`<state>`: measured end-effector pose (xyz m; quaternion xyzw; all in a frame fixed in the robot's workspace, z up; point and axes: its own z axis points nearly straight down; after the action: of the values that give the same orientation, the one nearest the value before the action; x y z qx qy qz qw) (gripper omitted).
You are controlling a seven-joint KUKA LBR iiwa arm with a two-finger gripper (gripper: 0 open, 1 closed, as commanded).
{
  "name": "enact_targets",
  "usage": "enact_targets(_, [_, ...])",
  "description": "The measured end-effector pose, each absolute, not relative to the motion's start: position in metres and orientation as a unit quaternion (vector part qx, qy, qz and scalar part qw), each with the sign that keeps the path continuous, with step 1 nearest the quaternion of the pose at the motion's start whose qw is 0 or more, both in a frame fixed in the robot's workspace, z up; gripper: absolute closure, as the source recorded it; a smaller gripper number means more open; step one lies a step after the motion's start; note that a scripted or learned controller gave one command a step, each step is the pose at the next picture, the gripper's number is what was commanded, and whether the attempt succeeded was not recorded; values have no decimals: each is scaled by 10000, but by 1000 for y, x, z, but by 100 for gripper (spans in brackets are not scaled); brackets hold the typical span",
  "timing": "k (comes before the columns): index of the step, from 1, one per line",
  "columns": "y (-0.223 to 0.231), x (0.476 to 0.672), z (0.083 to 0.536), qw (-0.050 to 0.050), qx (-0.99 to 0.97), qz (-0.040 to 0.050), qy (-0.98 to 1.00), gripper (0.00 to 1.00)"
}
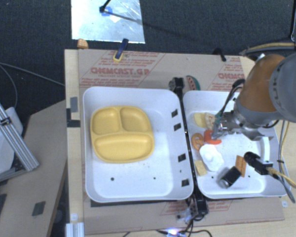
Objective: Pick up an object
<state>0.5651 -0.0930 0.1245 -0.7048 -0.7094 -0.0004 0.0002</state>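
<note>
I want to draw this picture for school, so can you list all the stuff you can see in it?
White bins: two, side by side on the bench.
Divided plate: one, yellow, in the left bin.
Orange-red piece: one, right bin, just under the gripper.
White lump: one, right bin, below the orange-red piece.
Pale yellow piece: one, right bin, upper part.
Black and grey cylinder: one, right bin, near the front.
Shiny sheet: one, silver, on the dark floor behind the bench.
Arm: one, grey and orange, from the right.
Gripper: one, over the right bin.

counter (138, 65): brown sheet, red print | on it: left white bin (133, 181), right white bin (246, 189), side by side, touching
</note>
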Motion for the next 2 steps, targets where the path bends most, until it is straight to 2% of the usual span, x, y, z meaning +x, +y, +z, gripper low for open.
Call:
enact_targets(1, [-94,559,95,-104,-7075,-53,-7066,100])
enact_targets(2, [-58,503,190,-14,-7049,-26,-7093,100])
